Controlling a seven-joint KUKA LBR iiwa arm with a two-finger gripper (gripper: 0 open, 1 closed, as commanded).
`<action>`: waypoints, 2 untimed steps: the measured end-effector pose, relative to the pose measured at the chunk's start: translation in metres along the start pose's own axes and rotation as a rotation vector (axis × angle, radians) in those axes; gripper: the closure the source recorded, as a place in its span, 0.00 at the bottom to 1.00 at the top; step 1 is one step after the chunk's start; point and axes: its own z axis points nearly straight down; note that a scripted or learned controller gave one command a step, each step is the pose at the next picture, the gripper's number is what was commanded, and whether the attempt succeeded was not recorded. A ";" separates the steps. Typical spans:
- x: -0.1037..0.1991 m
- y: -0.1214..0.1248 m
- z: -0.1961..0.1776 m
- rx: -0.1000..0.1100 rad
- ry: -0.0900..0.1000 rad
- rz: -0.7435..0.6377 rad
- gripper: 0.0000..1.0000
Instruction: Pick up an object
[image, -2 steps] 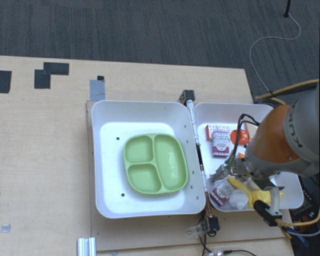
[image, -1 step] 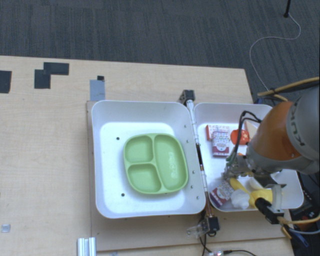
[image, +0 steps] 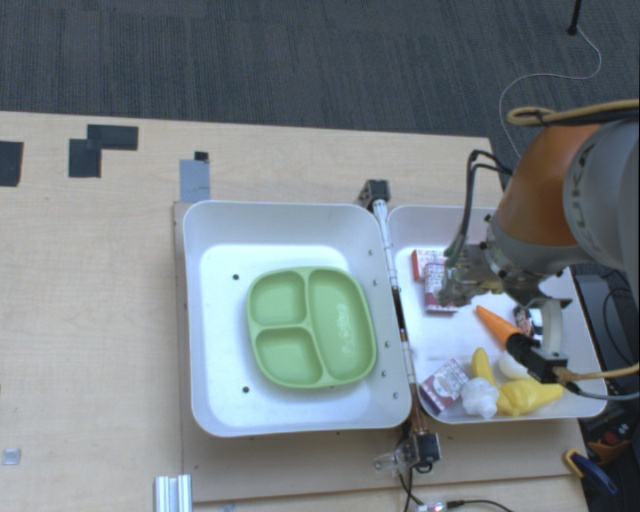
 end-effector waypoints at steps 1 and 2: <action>0.000 -0.001 0.001 0.002 -0.001 0.000 0.00; -0.054 -0.035 0.099 -0.001 -0.001 0.003 0.00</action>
